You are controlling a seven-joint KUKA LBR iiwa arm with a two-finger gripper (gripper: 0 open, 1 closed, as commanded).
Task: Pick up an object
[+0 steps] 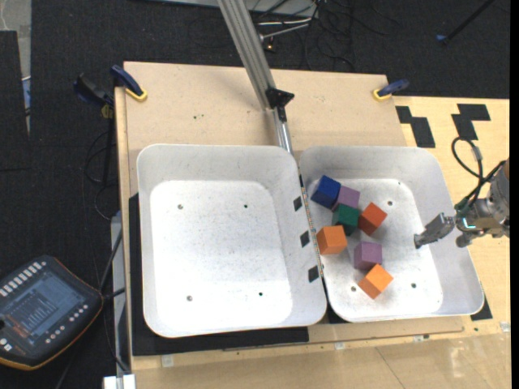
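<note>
Two dark fingers (435, 229) are reaching in over the right rim of the right-hand white bin (454, 298), and how far apart they are standing is more than this view is telling me; nothing is showing between them, so I judge they are carrying nothing. Outward from them, toward the view's left, seven small cubes are sitting in a loose cluster on that bin's floor. Nearest are lying the red-orange cube (373, 216) and the purple cube (367, 254), both a short way off across bare white floor (neither is touching the fingers). Below those an orange cube (376, 281) is resting; farther left a green cube (346, 216), a lilac cube (349, 197), a blue cube (326, 190) and another orange cube (331, 239) are crowding together near the bin's left wall. Being cubes, they are offering no long axis; most are sitting turned at a slant. The left-hand white bin (162, 168) is sharing the table (203, 96).
</note>
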